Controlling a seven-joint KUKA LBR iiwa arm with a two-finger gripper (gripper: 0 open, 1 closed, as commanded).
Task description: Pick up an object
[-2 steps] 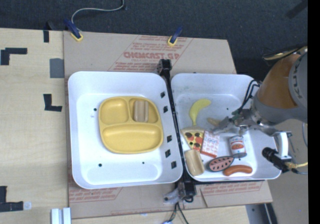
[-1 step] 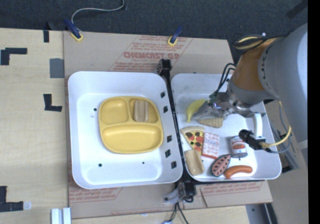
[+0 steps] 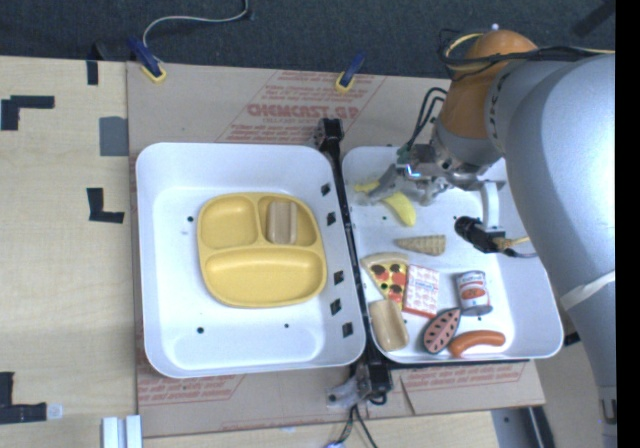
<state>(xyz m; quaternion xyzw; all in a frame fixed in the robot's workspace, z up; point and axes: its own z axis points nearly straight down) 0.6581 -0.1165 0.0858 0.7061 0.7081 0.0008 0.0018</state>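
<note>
Camera view is showing the end effector (image 3: 400, 182) hanging low in the right bin (image 3: 535, 311), near its far left corner, directly over the banana (image 3: 402, 207). Whether its fingers are parted or closed on anything cannot be told. A yellow tray (image 3: 262, 248) is lying in the left bin (image 3: 165, 266).

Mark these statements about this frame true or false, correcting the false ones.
1. The yellow divided plastic plate lies in the left white bin. True.
2. The pincer is above the left bin. False: it is over the right white bin, near the yellow toy banana.
3. The small red-labelled can is in the right bin. True.
4. The orange toy sausage rests on the plate. False: it lies in the right bin.
</note>
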